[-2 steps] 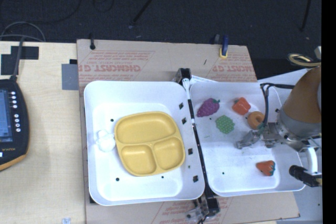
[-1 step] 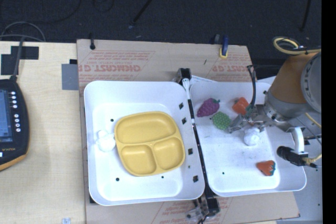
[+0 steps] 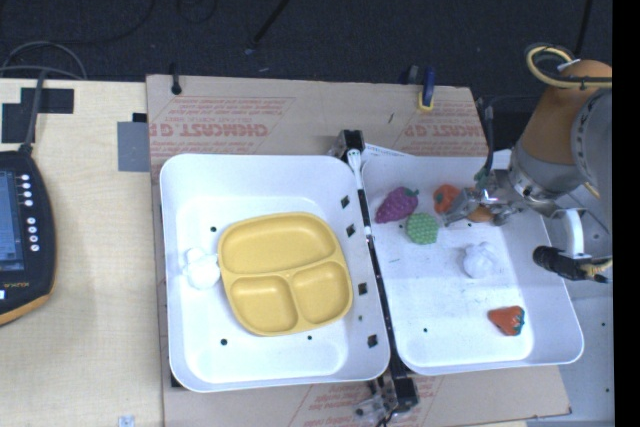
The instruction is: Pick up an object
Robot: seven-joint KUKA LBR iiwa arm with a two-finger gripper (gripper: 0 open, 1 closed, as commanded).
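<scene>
The gripper is low in the right bin, near its top edge. A small orange-red thing sits right at its tips. I cannot tell if it grips that thing or not.

Near the gripper are a purple grape bunch and a bumpy green ball. Below it lies a little white lump, and farther down, a red strawberry.

The left bin has a yellow tray with three parts. A small white thing touches the tray's left side.
</scene>
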